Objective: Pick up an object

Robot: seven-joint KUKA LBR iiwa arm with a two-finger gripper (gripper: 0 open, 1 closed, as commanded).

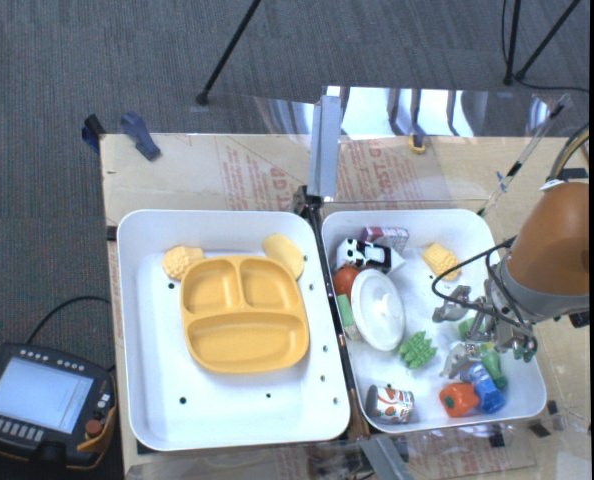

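Two white bins [137, 368]; left one with a yellow divided plate [244, 313], pale yellow pieces at its top corners. Right bin: white bowl [378, 308], black-and-white cow-patterned toy [362, 255], green leafy piece [416, 349], orange pepper [458, 399], blue item [488, 392], red-and-white printed can [391, 404], yellow wedge [440, 260]. Grey arm with orange band [557, 240], metallic gripper [474, 353]. Tan bench [217, 173] with red lettering

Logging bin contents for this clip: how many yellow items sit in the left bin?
3: the divided tray in the middle, a ridged piece at its upper-left corner, and a smooth piece at its upper-right. Others may hide underneath.
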